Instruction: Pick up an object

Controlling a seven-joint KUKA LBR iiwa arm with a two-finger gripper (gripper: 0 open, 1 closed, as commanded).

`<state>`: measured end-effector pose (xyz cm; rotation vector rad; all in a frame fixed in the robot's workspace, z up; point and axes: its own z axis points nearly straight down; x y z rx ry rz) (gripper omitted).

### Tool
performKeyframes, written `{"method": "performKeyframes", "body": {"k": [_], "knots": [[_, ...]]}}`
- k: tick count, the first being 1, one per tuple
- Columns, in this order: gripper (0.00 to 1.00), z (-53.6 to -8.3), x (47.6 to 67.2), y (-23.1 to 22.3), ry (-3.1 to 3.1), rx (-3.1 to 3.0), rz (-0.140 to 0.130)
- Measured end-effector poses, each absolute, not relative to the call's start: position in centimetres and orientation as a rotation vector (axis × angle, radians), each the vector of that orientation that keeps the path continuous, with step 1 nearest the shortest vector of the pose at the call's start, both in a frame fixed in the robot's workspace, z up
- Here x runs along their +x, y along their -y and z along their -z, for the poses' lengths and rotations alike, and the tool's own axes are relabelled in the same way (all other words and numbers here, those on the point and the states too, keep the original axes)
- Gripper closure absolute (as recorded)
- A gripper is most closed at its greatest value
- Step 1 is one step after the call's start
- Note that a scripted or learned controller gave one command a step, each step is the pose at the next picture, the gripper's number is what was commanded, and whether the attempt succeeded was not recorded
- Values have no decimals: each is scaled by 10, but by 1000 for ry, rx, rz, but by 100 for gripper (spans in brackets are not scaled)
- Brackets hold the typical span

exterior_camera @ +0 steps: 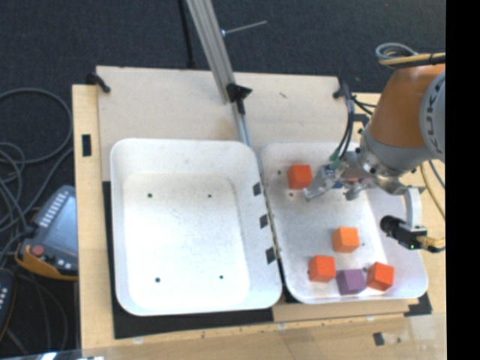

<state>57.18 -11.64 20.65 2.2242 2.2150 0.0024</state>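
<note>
- Approach step: the gripper [335, 184] hangs over the right bin [296, 280], an orange cube [300, 176] just beside its jaws.
- Jaw state cannot be told; next, centring and descending.

On the counter [172, 103], the pincer [334, 184] hangs over the right bin [289, 280] beside an orange cube [300, 176]; three more orange cubes and a purple cube [350, 281] lie nearer.

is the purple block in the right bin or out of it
In. The purple block lies on the right bin's floor near its front edge, between two orange blocks.
</note>
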Motion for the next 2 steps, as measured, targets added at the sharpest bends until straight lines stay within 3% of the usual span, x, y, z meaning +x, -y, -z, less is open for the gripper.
{"method": "performKeyframes", "body": {"k": [1, 2], "knots": [[0, -122, 633, 110, -2227, 2218, 4], [0, -100, 647, 146, -2221, 2221, -3]]}}
